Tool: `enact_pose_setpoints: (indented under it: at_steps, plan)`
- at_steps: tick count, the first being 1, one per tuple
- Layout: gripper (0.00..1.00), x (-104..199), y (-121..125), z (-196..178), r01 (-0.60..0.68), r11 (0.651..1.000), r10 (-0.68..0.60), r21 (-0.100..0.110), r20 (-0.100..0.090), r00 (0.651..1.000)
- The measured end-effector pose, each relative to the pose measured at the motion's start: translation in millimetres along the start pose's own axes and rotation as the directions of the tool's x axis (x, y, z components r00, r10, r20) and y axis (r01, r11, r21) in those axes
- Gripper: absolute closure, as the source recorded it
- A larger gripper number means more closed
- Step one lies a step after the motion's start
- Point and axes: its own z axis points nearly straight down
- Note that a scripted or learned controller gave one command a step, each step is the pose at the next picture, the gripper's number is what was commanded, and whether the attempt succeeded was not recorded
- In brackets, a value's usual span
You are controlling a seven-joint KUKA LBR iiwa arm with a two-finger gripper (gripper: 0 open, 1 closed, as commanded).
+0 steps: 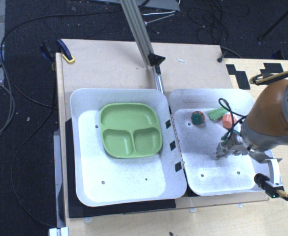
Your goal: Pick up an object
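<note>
Ball (198,118), green piece (216,114), pink object (227,120) clustered in right bin (203,181)

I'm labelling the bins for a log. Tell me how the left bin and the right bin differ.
The left bin holds a green three-compartment plate; the right bin holds small things: a green and orange ball, a green piece and a pink piece. The claw is over the right bin, not the left bin. Both are shallow and white.

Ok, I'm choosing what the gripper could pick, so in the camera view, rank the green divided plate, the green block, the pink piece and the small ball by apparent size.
1. green divided plate, by far
2. green block
3. pink piece and small ball: these look alike, and the arm partly hides the pink piece, so I won't rank them.
</note>
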Motion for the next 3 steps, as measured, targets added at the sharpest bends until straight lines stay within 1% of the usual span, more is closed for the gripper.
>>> enact_pose_setpoints:
  at_steps: [1, 2, 3]
  plan:
    - [1.00, 0.0, -7.6, -57.2, 0.004, 1.000, -0.004, 0.005, -0.004, 1.000]
    - [1.00, -2.3, -13.8, -103.8, 0.004, 1.000, -0.004, 0.004, -0.004, 1.000]
    - [1.00, -2.5, -12.5, -119.3, 0.005, 1.000, -0.005, 0.006, -0.004, 1.000]
